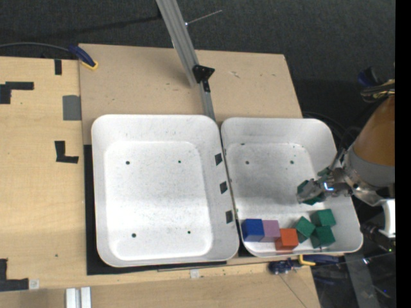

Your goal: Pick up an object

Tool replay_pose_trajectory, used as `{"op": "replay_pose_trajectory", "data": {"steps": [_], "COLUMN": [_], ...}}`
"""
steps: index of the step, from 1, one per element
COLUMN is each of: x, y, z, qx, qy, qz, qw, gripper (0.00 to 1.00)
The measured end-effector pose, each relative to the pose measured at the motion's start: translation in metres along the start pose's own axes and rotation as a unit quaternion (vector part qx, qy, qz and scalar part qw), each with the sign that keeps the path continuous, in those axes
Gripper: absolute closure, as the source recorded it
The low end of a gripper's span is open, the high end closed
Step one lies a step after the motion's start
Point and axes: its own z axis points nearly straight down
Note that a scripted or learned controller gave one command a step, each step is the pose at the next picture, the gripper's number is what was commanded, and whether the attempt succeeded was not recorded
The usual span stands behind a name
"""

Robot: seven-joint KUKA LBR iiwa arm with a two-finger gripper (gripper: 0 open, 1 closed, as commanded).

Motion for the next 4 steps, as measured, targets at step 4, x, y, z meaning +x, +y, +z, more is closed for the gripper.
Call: {"op": "replay_pose_trajectory", "data": {"steps": [4], "x": [0.044], "y": [0.015], "z": [-0.106], "qx": [0.0], "qy": [0.0], "qz": [-0.002], "qw": [1.0], "gripper": [1.0]}}
